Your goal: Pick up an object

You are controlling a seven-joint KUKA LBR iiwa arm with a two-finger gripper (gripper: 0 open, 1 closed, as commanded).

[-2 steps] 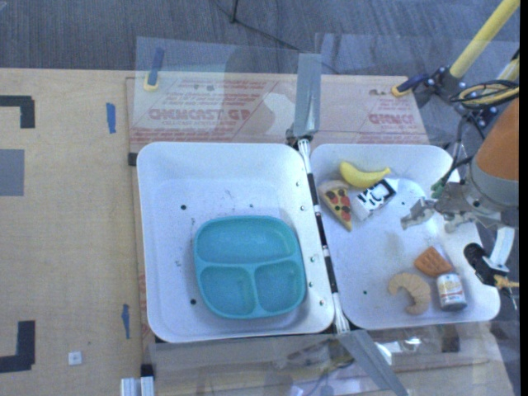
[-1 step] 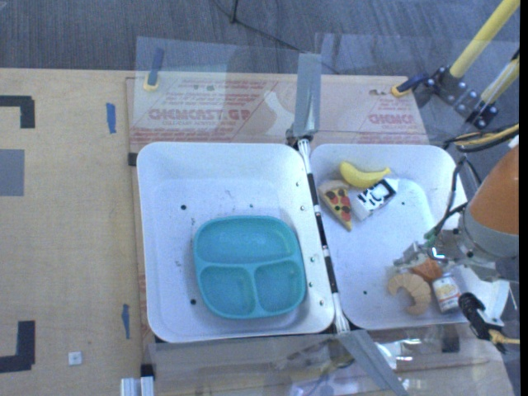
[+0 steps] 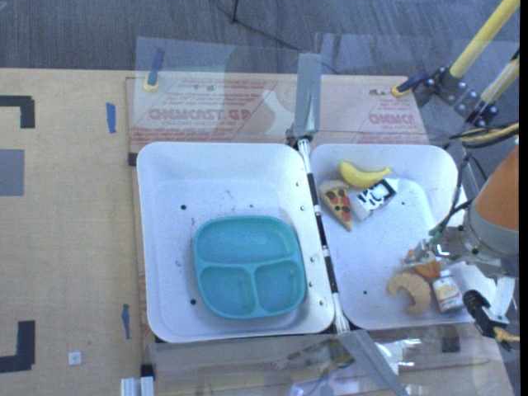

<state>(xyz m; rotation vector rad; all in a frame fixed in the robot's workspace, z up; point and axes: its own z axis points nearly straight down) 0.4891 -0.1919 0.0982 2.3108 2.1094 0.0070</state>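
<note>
We are seeing the claw (image 3: 425,252), state indiscernible, crowding the croissant (image 3: 410,290) and small bottle (image 3: 446,294); we are risking knocking them aside.

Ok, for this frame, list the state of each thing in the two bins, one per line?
Teal divided plate: flat in the left bin, upright.
Banana: lying at the right bin's far side.
Pizza slice: flat, beside the black-and-white card.
Croissant: lying near the front edge.
Small bottle: on its side.
Gripper: low over the croissant, fingers unclear.
</note>
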